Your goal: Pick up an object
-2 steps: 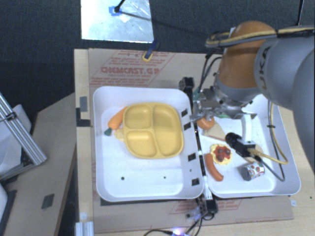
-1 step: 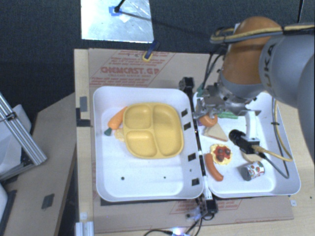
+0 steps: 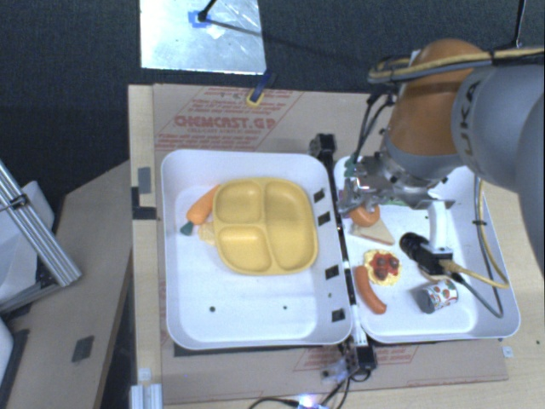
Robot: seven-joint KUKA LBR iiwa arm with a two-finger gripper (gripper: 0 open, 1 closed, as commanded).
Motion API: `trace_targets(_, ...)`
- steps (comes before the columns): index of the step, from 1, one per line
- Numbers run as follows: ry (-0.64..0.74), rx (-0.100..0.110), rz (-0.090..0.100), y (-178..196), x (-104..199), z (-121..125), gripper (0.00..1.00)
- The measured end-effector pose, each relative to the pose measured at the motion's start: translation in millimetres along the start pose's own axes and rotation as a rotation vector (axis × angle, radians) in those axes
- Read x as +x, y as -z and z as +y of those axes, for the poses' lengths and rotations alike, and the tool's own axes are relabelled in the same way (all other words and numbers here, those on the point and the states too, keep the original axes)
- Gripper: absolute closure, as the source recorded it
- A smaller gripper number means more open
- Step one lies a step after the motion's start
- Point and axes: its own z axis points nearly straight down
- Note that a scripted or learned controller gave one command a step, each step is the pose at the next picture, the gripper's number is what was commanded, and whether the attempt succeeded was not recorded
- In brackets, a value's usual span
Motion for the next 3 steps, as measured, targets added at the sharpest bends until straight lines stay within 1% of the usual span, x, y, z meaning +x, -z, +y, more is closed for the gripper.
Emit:
trace_targets(1, 0.003, -0.001, 0.001, 10, 4, 6, 1.00)
trace_targets(2, 0.003, 0.000, 0.000, -9, 9, 8, 1.00)
trace_targets(3, 0.000, -0.001, 0.000, -9, 1, 9, 1.00)
